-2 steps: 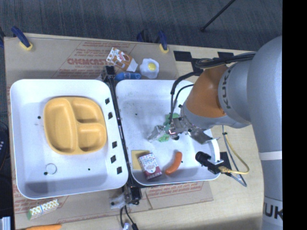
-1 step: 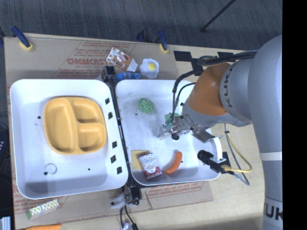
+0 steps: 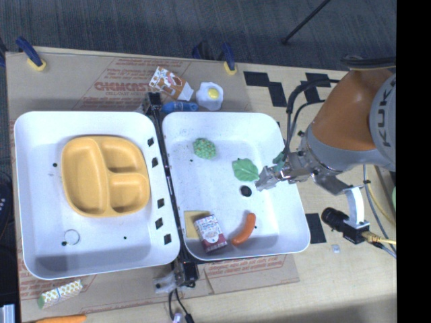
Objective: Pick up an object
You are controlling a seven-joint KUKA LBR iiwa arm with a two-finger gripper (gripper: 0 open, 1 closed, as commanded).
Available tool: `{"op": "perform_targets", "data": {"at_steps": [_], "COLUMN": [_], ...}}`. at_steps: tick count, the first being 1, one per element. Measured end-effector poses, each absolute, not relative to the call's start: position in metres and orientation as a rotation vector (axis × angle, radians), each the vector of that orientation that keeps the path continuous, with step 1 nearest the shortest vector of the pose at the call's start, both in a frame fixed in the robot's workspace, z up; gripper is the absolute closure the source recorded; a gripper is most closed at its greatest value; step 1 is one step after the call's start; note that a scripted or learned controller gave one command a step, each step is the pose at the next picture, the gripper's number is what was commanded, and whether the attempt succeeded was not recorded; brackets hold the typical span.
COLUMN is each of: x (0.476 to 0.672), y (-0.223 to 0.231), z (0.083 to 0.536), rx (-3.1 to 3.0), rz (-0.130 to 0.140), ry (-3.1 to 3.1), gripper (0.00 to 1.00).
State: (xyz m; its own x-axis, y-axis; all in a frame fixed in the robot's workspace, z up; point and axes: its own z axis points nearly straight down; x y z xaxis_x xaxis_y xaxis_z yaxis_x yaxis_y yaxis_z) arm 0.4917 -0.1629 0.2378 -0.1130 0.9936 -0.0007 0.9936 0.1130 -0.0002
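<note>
The right bin (image 3: 291, 215) holds a knobbly green piece (image 3: 205, 148), a flat green leaf-like piece (image 3: 244, 169), a small black object (image 3: 246, 192), an orange-red sausage shape (image 3: 244, 228) and a red-and-white packet (image 3: 211, 233) lying on a yellow slab (image 3: 193, 219). My gripper (image 3: 271, 175) hangs low over the bin's right side, just right of the green leaf and close to the black object. I see nothing clearly held in it.
The left bin (image 3: 27, 180) carries a yellow divided plate (image 3: 106, 175) and a small clear ring (image 3: 71, 237). Behind the bins lie a small carton (image 3: 166, 81), a blue object (image 3: 178, 106) and a white-and-yellow item (image 3: 211, 95). A wrapped packet (image 3: 60, 293) lies at front left.
</note>
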Motion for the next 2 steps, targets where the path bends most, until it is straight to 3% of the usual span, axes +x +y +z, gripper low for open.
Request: {"op": "perform_targets", "data": {"at_steps": [1,2], "x": [0.492,0.479], "y": [-0.162,-0.149], "z": [0.237,0.095], "rx": [2.092,1.781], "rz": [-0.002,0.005], "ry": [2.345,2.583], "gripper": [0.0,0.0]}}
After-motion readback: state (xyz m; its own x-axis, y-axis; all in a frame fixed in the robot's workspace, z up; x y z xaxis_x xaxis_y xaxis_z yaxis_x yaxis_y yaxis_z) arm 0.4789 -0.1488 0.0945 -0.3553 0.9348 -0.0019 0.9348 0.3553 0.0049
